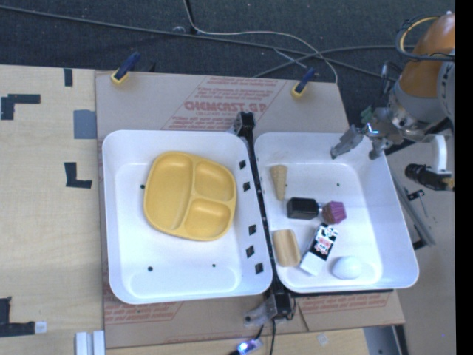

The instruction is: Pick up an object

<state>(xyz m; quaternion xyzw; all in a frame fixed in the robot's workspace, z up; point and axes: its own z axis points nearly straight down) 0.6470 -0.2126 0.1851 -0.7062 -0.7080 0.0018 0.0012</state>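
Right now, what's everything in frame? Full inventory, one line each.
bins: 2, white, side by side on the bench
plate: 1, yellow, divided, left bin
cone: 1, tan, right bin, top left
black block: 1, black, right bin, middle
purple piece: 1, purple, beside the black block
tan block: 1, tan, right bin, lower left
carton: 1, white with black print, right bin, bottom
egg: 1, white, right bin, lower right
clamps: 2, yellow and blue, cardboard's far edge
gripper: 1, grey, open, above right bin's far right corner, holding nothing

Light: even, bright, soft | Glare: white bins (118, 198) washed out left of pincer (358, 140) | Shadows: faint | Focus: slightly soft
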